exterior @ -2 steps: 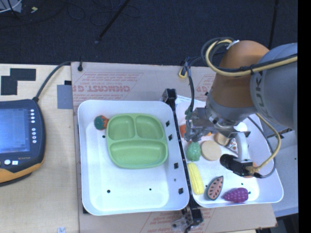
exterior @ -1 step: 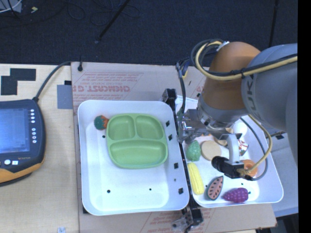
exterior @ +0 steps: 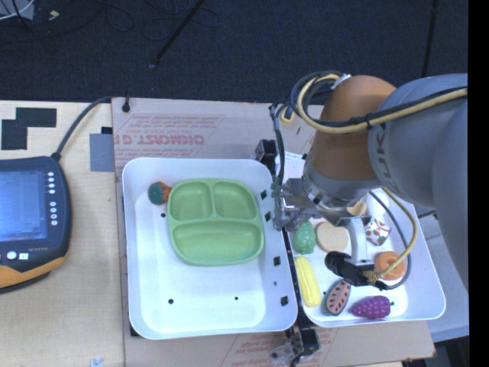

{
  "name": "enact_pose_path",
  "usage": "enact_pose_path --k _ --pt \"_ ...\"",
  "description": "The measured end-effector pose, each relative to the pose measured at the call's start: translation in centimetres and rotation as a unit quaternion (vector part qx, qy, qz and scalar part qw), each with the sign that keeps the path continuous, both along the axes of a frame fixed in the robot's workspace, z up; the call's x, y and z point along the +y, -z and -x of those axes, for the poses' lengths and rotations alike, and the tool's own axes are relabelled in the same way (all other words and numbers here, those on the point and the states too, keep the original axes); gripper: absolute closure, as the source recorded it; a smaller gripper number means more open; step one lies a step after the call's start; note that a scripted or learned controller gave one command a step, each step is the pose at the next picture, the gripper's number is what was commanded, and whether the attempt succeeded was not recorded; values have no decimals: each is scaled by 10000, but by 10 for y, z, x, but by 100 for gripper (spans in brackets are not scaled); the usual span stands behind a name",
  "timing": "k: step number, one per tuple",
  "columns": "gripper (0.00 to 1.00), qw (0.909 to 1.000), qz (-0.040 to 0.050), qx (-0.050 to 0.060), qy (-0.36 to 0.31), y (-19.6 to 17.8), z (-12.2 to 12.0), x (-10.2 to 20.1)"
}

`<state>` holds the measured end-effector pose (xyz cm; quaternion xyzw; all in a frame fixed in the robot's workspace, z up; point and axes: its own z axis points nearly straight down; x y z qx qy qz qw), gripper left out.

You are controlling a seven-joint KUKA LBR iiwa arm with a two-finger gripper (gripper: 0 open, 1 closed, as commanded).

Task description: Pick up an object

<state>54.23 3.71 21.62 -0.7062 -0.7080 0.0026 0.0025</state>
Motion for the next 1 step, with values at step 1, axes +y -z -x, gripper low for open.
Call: enact_pose_path --k 1 --pt "100 10000 -1 -28 8 -22 2 -4"
